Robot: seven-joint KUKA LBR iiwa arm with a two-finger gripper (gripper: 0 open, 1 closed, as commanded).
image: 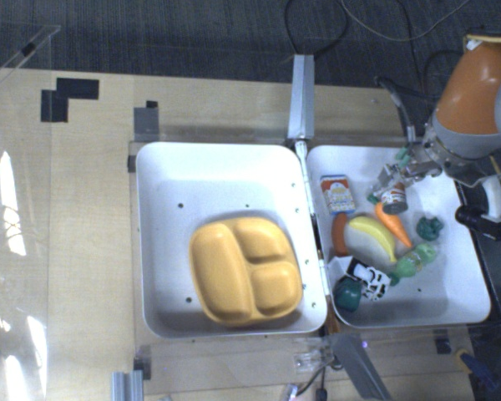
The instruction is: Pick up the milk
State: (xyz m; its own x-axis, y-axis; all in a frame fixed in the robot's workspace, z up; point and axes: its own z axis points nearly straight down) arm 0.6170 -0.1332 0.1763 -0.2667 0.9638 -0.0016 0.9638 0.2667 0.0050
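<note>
The hand (398, 176) hung over the right bin (468, 303), its grip unreadable; the milk (368, 279) lay apart, ungrasped, among crowded toys.

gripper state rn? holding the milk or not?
Gripper: over the right bin, low above a small can. Open or closed: cannot be told. Milk lies in the bin's near part, apart from the gripper.

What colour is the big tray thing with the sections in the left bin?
The big plastic compartment tray is yellow all over, seen in the overhead camera view.
</note>
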